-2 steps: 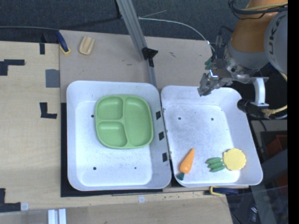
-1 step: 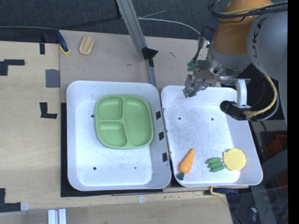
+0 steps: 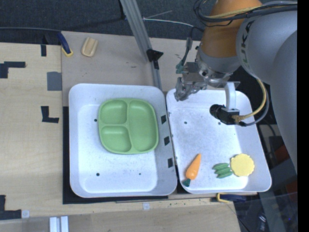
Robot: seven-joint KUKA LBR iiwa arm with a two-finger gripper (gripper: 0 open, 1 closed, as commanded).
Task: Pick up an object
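Observation:
An orange toy carrot lies near the front left corner of the right bin. A yellow toy pineapple with green leaves rests near that bin's front right. My gripper hangs over the back left corner of the right bin, well apart from both toys. Nothing shows between its fingers.
The left bin holds a green divided plate. A grey metal pole slants down to the bins' back edge. A tan block lies on the bench at the back left. A black cable fitting hangs over the right bin.

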